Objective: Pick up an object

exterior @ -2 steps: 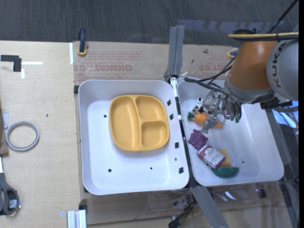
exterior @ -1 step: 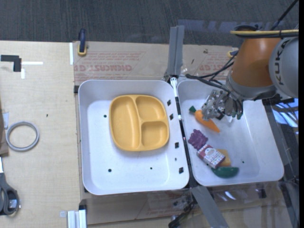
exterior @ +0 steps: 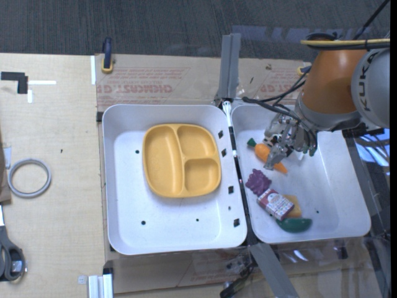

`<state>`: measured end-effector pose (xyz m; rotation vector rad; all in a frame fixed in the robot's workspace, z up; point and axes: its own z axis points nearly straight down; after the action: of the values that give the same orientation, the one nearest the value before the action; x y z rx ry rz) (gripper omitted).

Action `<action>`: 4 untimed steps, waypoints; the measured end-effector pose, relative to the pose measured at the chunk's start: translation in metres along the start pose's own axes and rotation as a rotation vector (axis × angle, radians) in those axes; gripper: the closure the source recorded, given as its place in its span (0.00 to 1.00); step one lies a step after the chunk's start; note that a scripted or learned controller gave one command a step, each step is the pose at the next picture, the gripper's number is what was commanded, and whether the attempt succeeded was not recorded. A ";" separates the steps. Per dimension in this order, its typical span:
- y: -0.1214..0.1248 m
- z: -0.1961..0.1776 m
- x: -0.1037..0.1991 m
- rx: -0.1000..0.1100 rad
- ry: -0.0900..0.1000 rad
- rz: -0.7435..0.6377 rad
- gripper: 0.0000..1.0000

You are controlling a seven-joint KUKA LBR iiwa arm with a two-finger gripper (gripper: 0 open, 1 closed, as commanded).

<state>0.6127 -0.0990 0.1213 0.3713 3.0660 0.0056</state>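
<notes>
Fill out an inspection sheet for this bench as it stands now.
Surface: wooden bench bearing left bin and right bin.
Job's things: carrot, purple grapes, red packet and green item in right bin.
Clutter: yellow divided plate in left bin; tape roll and scissors on bench.
Grippers: gripper down at the carrot; grasp unclear.
Cables: black cables by the wrist.
Surroundings: dark floor.
</notes>
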 end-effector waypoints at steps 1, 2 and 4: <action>0.007 0.016 -0.026 0.008 0.024 0.328 0.00; -0.003 0.016 -0.035 0.010 0.018 0.609 0.00; -0.010 0.028 0.023 0.032 0.044 0.797 0.00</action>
<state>0.5896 -0.1030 0.0919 1.5575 2.7271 -0.0020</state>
